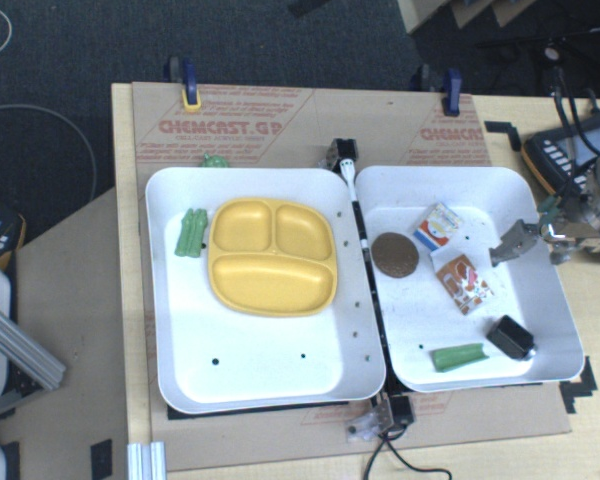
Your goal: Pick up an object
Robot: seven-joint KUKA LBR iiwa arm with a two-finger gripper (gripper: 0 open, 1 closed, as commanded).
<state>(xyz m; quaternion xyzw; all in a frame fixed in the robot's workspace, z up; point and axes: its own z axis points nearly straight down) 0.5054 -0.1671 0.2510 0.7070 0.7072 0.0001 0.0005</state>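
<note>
The right bin (pixel 540 193) holds a brown round disc (pixel 394 254), a small red, white and blue carton (pixel 439 226), a brown and red packet (pixel 465 282), a black block (pixel 511 337) and a green piece (pixel 457 356). My gripper (pixel 515 242) reaches in from the right over this bin's right side. It is right of the packet and carton and apart from both. It is small and grey here, and I see nothing held in it.
The left bin (pixel 260 368) holds a yellow divided plate (pixel 273 256) with a green piece (pixel 191 232) to its left. A black bar (pixel 358 230) runs between the bins. Blue clamps (pixel 189 78) (pixel 451 90) grip the board's far edge. Cables and equipment (pixel 570 148) crowd the right.
</note>
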